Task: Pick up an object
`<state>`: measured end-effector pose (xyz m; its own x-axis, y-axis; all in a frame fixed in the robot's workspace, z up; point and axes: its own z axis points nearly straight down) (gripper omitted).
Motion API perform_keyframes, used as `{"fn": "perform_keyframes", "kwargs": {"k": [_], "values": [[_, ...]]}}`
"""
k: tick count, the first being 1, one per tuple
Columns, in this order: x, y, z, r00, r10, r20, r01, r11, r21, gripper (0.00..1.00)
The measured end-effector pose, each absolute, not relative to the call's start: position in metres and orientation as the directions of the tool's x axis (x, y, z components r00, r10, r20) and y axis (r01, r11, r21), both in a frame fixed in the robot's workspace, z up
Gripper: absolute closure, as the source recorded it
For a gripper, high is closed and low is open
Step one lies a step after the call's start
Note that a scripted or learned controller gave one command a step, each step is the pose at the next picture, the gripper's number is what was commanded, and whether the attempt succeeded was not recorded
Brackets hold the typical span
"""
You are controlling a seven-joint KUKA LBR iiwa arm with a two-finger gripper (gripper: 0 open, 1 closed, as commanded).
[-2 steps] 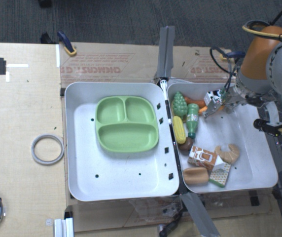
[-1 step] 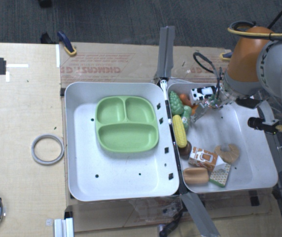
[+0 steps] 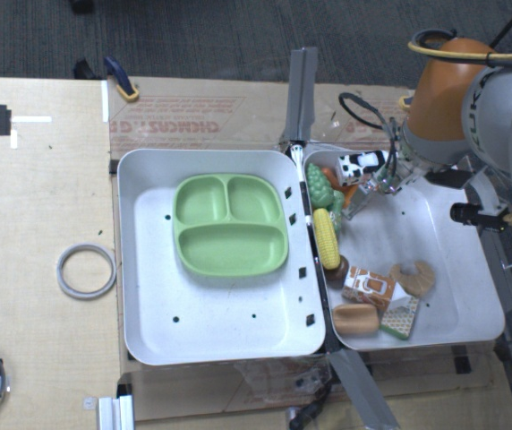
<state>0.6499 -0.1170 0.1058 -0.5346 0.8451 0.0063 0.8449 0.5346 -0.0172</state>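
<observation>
Camera view | near: bread roll, carton in right bin – unlifted | mid: corn cob by divider; green plate in left bin | far: gripper low over carrot – grip state cannot tell | pick pending

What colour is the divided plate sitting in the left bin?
Light green: the three-compartment plastic plate lies in the left white bin, clearest in the camera view.
</observation>
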Motion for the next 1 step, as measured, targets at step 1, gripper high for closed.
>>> {"fn": "perform_keyframes", "kwargs": {"k": [1], "values": [[0.6518,-0.1182,0.1164,-0.533,0.846,0.000,0.846,0.533,-0.012,1.00]]}}
